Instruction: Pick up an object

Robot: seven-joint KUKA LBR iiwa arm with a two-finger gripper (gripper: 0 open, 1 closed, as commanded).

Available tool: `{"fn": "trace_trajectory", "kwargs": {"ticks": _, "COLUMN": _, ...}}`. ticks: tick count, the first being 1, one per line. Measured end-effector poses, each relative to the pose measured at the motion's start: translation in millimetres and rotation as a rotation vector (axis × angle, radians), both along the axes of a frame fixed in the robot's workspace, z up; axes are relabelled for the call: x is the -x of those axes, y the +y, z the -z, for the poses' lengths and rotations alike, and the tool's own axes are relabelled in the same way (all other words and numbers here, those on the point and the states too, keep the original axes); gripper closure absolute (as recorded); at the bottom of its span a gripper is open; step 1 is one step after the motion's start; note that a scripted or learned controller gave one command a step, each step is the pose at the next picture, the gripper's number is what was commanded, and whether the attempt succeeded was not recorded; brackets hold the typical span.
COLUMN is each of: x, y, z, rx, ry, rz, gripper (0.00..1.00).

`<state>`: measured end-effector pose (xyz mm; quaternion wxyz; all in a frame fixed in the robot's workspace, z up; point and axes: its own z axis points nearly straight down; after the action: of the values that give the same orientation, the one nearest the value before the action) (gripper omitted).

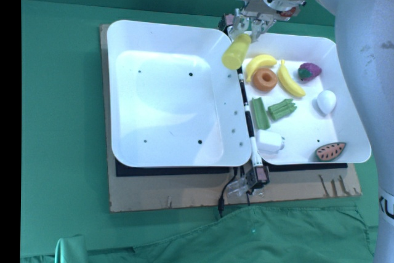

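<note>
While nearest items lie undisturbed in right bin — watermelon slice, white block, asparagus, egg, donut, bananas — pick judged largely done. Left bin bare of objects. Farther back, yellow bottle hangs tilted above divide between bins, clear of floor. Fingers pinching bottle's upper end. Gripper just above. Remaining: hold secure, carry clear.
</note>
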<state>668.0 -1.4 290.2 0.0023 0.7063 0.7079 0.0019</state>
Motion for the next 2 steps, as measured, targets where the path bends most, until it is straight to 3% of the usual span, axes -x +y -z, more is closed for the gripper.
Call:
{"fn": "trace_trajectory", "kwargs": {"ticks": 1, "x": 70.6, "y": 57.2, "z": -37.3, "rx": -0.005, "ry": 0.002, "rz": -0.002, "gripper": 1.00}}
{"fn": "trace_trajectory", "kwargs": {"ticks": 2, "x": 125.4, "y": 89.6, "z": -103.8, "rx": -0.004, "ry": -0.004, "rz": -0.001, "gripper": 1.00}}
